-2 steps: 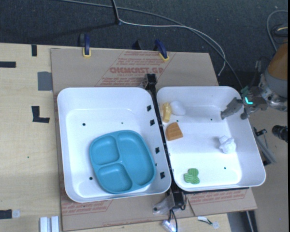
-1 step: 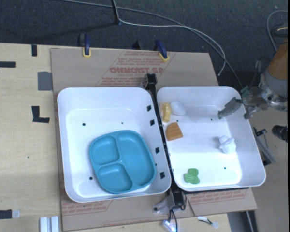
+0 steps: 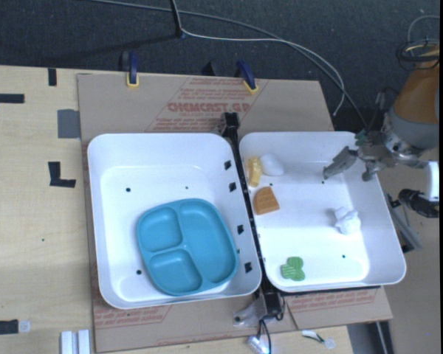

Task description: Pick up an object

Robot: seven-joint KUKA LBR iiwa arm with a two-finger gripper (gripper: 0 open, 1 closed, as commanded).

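**Ana:** Right, the arm [image 3: 413, 105] is in from the right, wrist hanging over the far right corner of the right-hand bin [image 3: 369, 271]. The gripper [image 3: 352, 164] is tipped down and to the left, and its two fingers [image 3: 338, 164] look spread apart with nothing between them.

**Ben:** So nothing picked yet. What's on offer in there?

**Ana:** Four bits. A small white crumpled piece [image 3: 345, 220] near the right wall, closest to the gripper. A green piece [image 3: 293, 268] down by the near edge. An orange-brown block [image 3: 265, 200] and a yellow piece with a pale lump [image 3: 260, 168] against the dividing wall on the left. The other bin [image 3: 103, 161] only has the blue divided plate [image 3: 185, 245].

**Ben:** Where do you see it going wrong?

**Ana:** Two places, I'd guess. The white piece is white on white and looks small and soft, so the fingers could close over it and come up bare, or just nudge it along the floor. And the gripper sits right above the bin's rim; a straight drop from there might clip the wall rather than reach the floor.

**Ben:** And the ones on the left?

**Ana:** Tucked close to the divider. A finger may not fit on the wall side, so a grab there could jam or push the block away.

**Ben:** The green one seems safest to me.

**Ana:** Agreed, it's sitting apart from everything, though it's the longest reach.
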